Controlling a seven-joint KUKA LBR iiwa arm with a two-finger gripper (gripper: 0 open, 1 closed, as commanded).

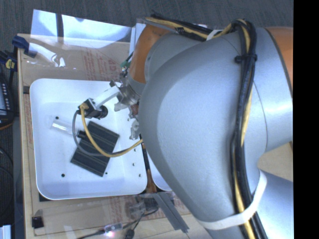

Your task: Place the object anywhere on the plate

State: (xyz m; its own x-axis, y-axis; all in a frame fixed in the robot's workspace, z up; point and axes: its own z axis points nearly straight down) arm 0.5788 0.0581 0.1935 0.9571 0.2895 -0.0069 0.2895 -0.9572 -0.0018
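My gripper [94,149] hangs over the middle of the left white bin [45,178]; from above it reads as a dark ribbed block with a yellow cable looping round it. A small clear, glassy object [60,126] lies on the bin floor just left of the gripper, apart from it. Whatever is under the gripper is hidden by its body. The grey arm [209,113] covers almost all of the right bin [158,182], of which a strip of white rim shows.
The arm's bulk fills the right half of the view. Brown cardboard borders the bins at the back and front. Dark equipment sits at the far left edge, and cables and a metal bracket lie along the front.
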